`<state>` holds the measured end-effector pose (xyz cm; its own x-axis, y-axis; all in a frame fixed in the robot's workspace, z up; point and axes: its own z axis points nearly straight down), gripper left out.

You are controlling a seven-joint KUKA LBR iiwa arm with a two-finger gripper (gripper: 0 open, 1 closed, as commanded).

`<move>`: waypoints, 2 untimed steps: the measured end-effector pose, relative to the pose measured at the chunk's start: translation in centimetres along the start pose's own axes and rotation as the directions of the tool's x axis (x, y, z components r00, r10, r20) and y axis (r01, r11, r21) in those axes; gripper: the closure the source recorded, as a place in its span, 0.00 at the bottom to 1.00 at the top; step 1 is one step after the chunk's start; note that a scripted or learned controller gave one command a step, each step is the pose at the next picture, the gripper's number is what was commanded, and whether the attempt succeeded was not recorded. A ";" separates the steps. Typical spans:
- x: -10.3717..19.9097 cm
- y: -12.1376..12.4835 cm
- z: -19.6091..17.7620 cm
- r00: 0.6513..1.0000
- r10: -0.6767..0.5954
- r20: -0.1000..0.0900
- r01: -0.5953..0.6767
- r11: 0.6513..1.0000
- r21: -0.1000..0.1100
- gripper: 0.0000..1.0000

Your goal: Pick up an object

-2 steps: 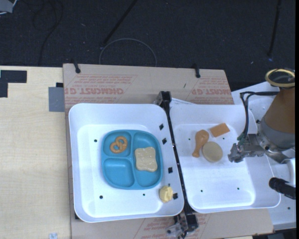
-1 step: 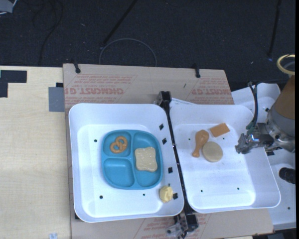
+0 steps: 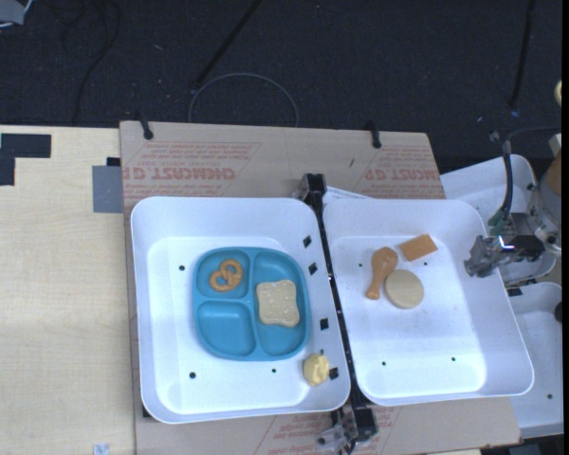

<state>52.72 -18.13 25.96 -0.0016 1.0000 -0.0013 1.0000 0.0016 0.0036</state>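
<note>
White bins (image 3: 171,254) on a bench; hand (image 3: 481,254) at the right bin's edge, grip unclear, touching nothing

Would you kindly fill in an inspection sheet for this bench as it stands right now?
Surface: left bin and right bin side by side on cardboard.
Job's things: blue tray in the left bin holds a pretzel and a bread slice; yellow piece beside the tray. Right bin: drumstick, orange block, round biscuit.
Clutter: nothing seen.
Grippers: gripper at the right bin's right edge, holding nothing seen.
Cables: black cables on the dark floor.
Surroundings: wooden tabletop at left.
</note>
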 end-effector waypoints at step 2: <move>10.8 2.6 1.1 1.000 -0.003 -0.003 0.003 1.000 0.006 1.00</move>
<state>55.29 -7.37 24.90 -0.0050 1.0000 0.0020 1.0000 0.0050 -0.0021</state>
